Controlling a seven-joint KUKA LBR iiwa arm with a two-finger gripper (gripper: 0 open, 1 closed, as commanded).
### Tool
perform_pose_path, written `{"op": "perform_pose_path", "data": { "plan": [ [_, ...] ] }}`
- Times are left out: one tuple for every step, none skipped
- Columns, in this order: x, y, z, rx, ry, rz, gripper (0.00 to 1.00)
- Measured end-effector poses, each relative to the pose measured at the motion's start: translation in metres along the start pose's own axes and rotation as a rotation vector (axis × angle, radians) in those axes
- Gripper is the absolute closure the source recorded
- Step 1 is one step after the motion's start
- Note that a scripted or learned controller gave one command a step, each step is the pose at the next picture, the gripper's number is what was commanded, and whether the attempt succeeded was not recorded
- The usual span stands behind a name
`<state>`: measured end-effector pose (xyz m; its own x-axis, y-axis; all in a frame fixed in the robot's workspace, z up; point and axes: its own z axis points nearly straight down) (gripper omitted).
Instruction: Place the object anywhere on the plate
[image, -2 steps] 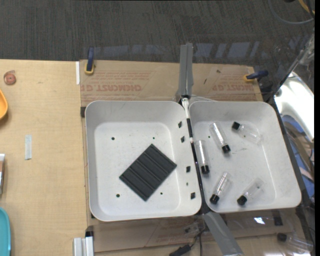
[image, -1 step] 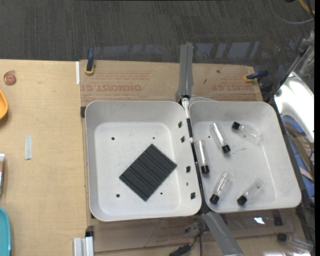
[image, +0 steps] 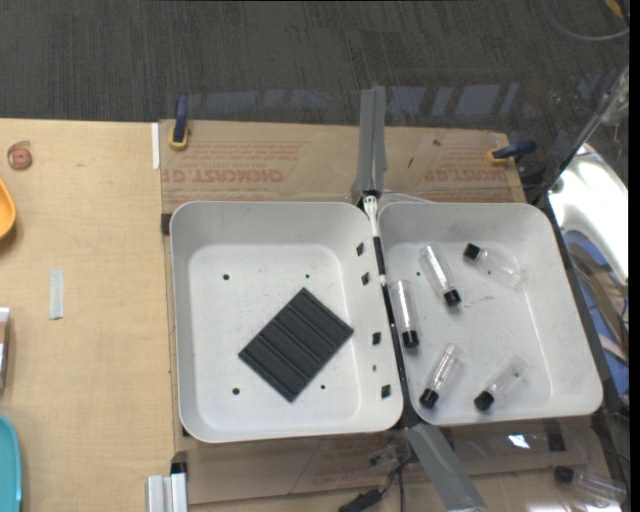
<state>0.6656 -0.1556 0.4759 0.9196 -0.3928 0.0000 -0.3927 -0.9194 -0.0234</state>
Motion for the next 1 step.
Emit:
{"op": "perform_pose_path", "data": {
  "plan": [
    [-0.0002,-0.0004,-0.0005,0.0,0.0,0.0,0.0]
  ]
}}
